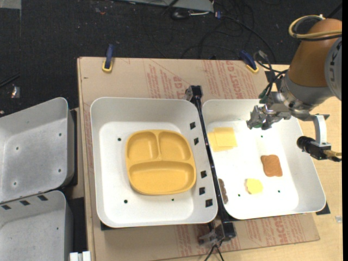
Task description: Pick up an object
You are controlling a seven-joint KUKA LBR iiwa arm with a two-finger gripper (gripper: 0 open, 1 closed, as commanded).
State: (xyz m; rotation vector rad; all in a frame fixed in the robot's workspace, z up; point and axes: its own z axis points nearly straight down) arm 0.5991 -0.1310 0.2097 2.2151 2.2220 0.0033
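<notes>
Yellow shows up most in my feed: a yellow plastic divided tray [161,162] lies in the left white bin [109,113], at the centre of the frame, and two of the three pieces in the right white bin [304,200] are yellow as well. I count them as one pale yellow flat square slice [223,138] near the dividing wall at the upper left of that bin, one small yellow rounded chunk [253,186] lower down, and one brown rectangular biscuit-like piece [271,166] just right of the bin's middle. Something dark lies against the divider [222,191] at the lower left of the right bin; I can't make out what it is.

My gripper [260,118] hangs over the upper part of the right bin, right of the square slice and above the brown piece, with nothing between its tips that I can see. Whether it is spread or closed I cannot tell from this angle.

I judge this to be the approach step: no target taken yet. The next move calls for choosing one piece, centring over it and descending; the square slice is nearest, but it lies flat and thin, which may be hard to pinch
</notes>
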